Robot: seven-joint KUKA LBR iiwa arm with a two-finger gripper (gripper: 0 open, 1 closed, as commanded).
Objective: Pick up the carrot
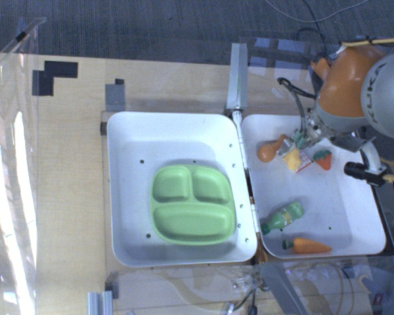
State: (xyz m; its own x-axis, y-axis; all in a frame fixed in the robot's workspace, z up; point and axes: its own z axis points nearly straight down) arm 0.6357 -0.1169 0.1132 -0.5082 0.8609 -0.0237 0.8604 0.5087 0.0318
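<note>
The carrot [303, 245], orange with a small green top at its left end, lies flat near the front wall of the right bin [354, 205]. My gripper [303, 140] is low over the back of that bin, well away from the carrot. It hangs right above a yellow item [292, 161] and a small cluster of toys. The grey arm with its orange band [345, 81] comes in from the upper right.
A green bottle [283, 216] lies tilted just behind the carrot. An orange pear-shaped toy [269, 151] and a red toy with a green top [323, 160] flank the yellow item. The left bin [128, 176] holds a green divided plate [193, 203].
</note>
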